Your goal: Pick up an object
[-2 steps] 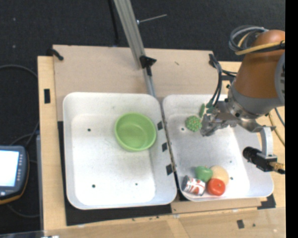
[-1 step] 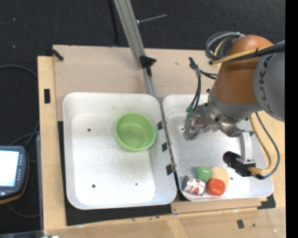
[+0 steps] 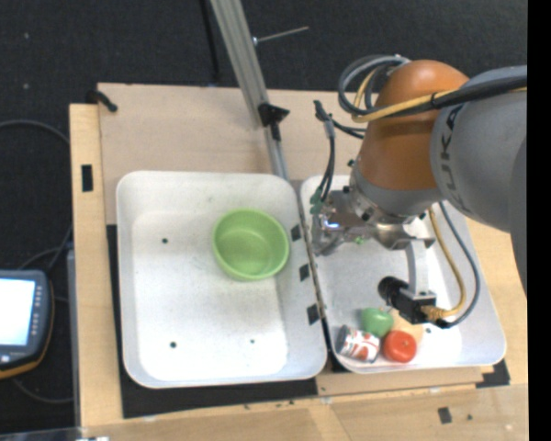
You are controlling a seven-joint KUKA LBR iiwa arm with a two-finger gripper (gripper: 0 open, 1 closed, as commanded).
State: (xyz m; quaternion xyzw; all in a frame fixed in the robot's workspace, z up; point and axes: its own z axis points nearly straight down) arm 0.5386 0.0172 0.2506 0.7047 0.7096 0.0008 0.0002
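Note:
A green bowl (image 3: 250, 243) sits upright in the left bin (image 3: 165, 338), toward its right side. In the right bin (image 3: 477, 333), near the front edge, lie a small green object (image 3: 377, 321), a red ball-like object (image 3: 400, 346) and a red-and-white crumpled object (image 3: 358, 344), close together. My gripper (image 3: 331, 228) hangs over the right bin's back left part, by the wall between the bins, well behind those three objects. The wrist above covers its fingers.
A slanted metal pole (image 3: 243, 62) rises behind the bins. A tablet (image 3: 9, 315) lies off the bench at the left. Black clips (image 3: 309, 274) mark the seam between the bins.

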